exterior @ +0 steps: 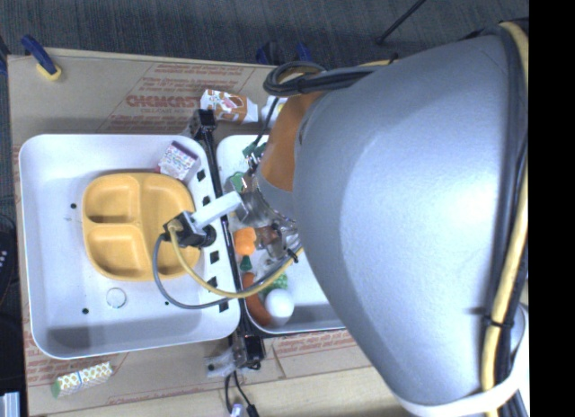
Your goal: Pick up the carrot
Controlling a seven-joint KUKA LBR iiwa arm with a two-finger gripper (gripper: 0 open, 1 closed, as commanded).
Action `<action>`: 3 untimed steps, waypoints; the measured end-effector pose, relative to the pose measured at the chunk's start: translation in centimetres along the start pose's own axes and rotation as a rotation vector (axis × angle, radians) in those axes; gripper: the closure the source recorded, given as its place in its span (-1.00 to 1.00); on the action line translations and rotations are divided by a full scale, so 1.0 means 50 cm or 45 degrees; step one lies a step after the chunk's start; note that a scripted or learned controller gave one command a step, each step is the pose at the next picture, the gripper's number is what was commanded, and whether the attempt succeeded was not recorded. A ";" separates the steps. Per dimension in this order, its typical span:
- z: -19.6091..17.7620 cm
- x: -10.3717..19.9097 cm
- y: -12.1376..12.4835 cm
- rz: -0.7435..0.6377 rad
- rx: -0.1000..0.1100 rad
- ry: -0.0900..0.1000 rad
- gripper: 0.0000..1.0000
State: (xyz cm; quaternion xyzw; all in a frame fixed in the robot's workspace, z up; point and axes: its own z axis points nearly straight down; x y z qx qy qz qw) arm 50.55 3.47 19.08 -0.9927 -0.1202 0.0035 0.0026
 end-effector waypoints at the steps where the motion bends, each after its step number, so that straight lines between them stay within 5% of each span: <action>1: -0.001 0.026 0.047 0.041 -0.002 0.003 -1.00; 2: 0.000 0.013 0.004 0.043 -0.003 0.000 -1.00; 3: 0.000 0.006 0.046 0.036 -0.002 0.001 -1.00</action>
